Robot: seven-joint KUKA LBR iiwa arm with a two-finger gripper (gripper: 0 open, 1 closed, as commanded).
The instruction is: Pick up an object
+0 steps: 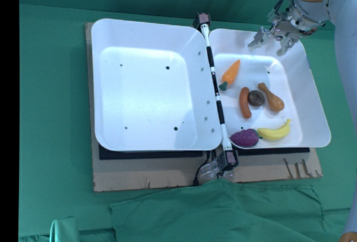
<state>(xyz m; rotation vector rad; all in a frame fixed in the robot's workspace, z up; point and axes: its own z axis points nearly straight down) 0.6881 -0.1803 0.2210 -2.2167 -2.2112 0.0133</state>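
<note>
The gripper (271, 40) hangs over the far edge of the right bin (312, 107), fingers spread and carrying nothing. Every candidate lies nearer the camera: a carrot (231, 72) by the divider, then a sausage (245, 102), a brown round piece (256, 97) and a drumstick (271, 97) packed tight together. That crowding is the danger; a descent there could nudge neighbours or close on two. The banana (274, 132) and grapes (245, 137) hug the near rim, awkward too.

Even, bright overhead light fills the scene, glaring softly off the floor of the shallow white plastic bin on the left (146, 87). Shadows are faint and short beneath the toys. Focus is slightly soft throughout, with a greenish cast.
</note>
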